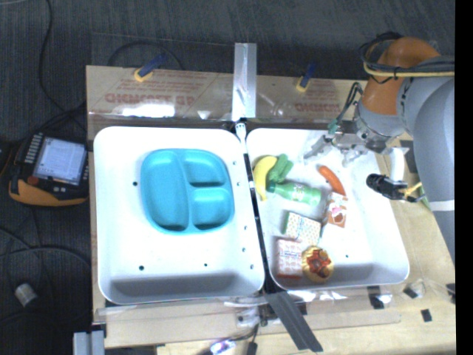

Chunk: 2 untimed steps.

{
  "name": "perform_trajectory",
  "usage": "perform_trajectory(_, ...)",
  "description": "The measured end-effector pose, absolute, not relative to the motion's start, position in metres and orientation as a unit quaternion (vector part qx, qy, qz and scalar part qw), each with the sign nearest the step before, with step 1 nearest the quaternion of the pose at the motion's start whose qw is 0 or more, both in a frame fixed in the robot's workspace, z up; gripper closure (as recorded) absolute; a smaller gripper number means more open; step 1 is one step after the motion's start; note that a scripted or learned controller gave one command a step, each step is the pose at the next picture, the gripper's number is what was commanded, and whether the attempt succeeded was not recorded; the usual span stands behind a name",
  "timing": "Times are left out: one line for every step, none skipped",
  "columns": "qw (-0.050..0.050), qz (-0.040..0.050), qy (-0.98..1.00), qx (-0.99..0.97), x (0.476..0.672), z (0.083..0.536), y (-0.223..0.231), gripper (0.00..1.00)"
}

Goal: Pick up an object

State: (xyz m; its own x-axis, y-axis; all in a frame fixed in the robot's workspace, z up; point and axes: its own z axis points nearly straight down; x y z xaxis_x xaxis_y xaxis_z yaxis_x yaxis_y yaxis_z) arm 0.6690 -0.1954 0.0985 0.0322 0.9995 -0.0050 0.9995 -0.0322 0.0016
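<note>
Banana (263, 173), green bottle (298, 192), carrot (332, 180) lie in right bin (384, 228).

Around the bins: counter clutter and floor gear

A blue divided tray (188, 189) lies in the left white bin (118, 272). A brown board (177, 95) backs the counter, with two clips (150, 67) at its top edge and a silver strip (244, 80) upright at the middle. Left on the dark floor sits what may be a handheld screen unit (50, 167), cables (29, 9) trailing nearby.

Blue tray (188, 188) in white bin (118, 220); yellow banana (263, 171); green bottle (295, 191); orange-red carrot (332, 179).
</note>
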Motion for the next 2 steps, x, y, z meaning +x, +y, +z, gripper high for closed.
perform_trajectory(0.001,-0.0014,0.696,0.718,0.6691,0.1064,-0.1944,1.00)
perform_trajectory(0.001,-0.0014,0.696,0.718,0.6691,0.1063,-0.1943,0.00)
